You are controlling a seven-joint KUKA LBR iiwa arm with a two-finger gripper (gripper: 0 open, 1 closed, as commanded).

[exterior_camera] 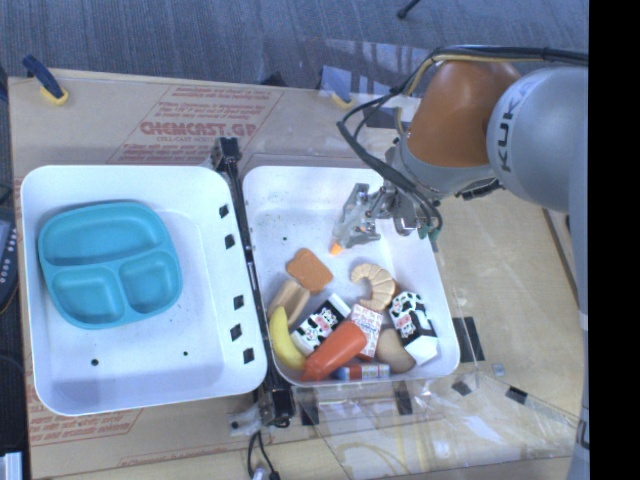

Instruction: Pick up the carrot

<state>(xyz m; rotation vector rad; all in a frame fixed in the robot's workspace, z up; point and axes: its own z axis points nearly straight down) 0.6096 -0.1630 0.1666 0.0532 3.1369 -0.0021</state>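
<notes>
Worktop [130, 133] carries two shallow white bins side by side, and reading from the left, the left bin [60, 388] holds a blue divided tray [105, 260], lying well apart from the job. The right bin [290, 193] holds the clutter, heaped toward its near edge: a banana [283, 336] against the left wall, a brown bread slice [309, 269], two black-and-white cartons [322, 325], a croissant [375, 280] and, low in the heap, the carrot [335, 351], lying slantwise on the bin floor with the cartons pressing on it from above and a marker [362, 372] just beside its lower end. The hand [352, 230] hangs over the bare far part of this bin, fingers parted and grasping nothing, with a small orange bit [337, 249] just below it. I judge the crowding cartons the main hindrance to a clean grip.
</notes>
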